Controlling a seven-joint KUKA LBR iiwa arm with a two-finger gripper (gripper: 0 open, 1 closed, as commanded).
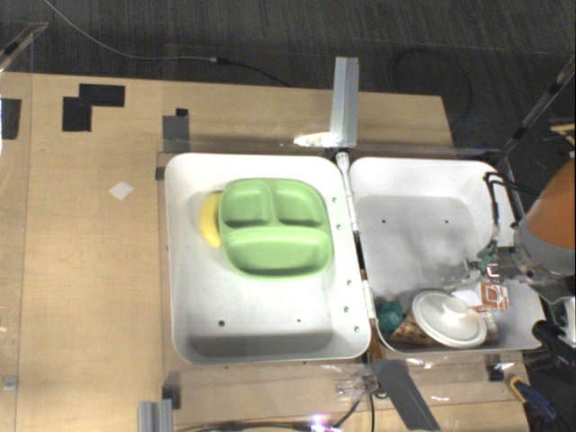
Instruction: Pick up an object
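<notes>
In the left bin [193, 331] lies a green divided plate [273, 225] with a yellow object [209, 220] poking out from under its left edge. The right bin [414, 205] holds a white round lid or bowl [448, 319] near its front wall. A small teal object [391, 315] sits to the left of that bowl, and a brown item [409, 332] is partly hidden beneath it. My gripper [487, 283] hangs low at the right bin's right side, just up and to the right of the white bowl. The arm's orange band [553, 212] shows above it.
A metal post [346, 102] stands behind the seam between the bins. Black cables [500, 196] run along the right bin's right wall beside the arm. The bench [81, 268] stretches to the left of the bins.
</notes>
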